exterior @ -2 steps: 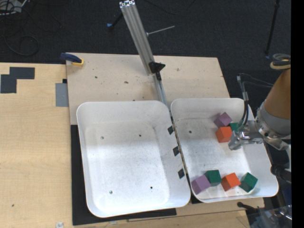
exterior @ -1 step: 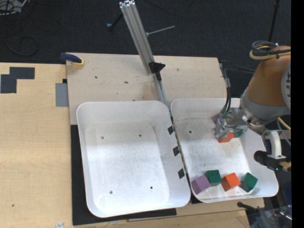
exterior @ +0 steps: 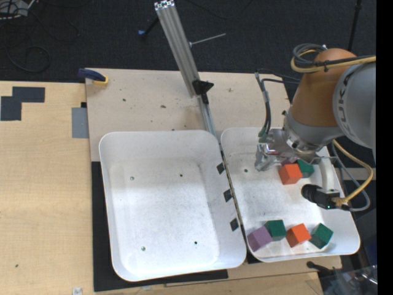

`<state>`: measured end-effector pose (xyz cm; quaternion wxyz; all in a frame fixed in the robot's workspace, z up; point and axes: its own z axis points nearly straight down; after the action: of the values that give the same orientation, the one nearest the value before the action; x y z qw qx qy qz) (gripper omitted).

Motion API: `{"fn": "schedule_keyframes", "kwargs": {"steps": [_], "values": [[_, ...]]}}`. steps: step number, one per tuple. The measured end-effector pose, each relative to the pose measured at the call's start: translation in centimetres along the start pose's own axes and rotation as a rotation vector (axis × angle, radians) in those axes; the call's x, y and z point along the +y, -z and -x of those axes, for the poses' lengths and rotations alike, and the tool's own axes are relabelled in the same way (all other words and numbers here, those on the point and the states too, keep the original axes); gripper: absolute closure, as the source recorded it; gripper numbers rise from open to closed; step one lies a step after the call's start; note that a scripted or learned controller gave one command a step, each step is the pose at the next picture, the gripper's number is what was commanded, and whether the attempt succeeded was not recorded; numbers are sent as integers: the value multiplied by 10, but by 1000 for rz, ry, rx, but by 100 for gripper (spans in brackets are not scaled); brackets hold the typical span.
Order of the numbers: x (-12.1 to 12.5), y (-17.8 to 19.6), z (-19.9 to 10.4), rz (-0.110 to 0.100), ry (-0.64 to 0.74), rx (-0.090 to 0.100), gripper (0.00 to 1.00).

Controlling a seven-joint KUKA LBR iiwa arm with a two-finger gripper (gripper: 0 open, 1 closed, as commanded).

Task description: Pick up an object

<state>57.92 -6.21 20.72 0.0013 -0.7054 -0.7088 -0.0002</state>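
I could not tell the gripper's [exterior: 266, 160] finger state. It hung beside the orange block [exterior: 290, 173]; I judged centring over it before descending best.

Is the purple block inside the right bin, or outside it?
Inside. The purple block lies on the right bin's floor near its front-left corner, beside a green block.

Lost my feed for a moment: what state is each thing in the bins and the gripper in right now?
Two-finger gripper: low over right bin, beside upper orange cube.
Upper orange cube: resting on bin floor.
Teal block: partly hidden under the arm.
Purple cube, green cube, lower orange cube, dark green cube: resting along near edge.
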Motion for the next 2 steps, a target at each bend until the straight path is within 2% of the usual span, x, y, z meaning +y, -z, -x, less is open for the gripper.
{"fn": "schedule_keyframes", "kwargs": {"steps": [1,2], "values": [[31,-1,-48,0,-1,0,100],[49,7,-106,0,0,0,100]]}}
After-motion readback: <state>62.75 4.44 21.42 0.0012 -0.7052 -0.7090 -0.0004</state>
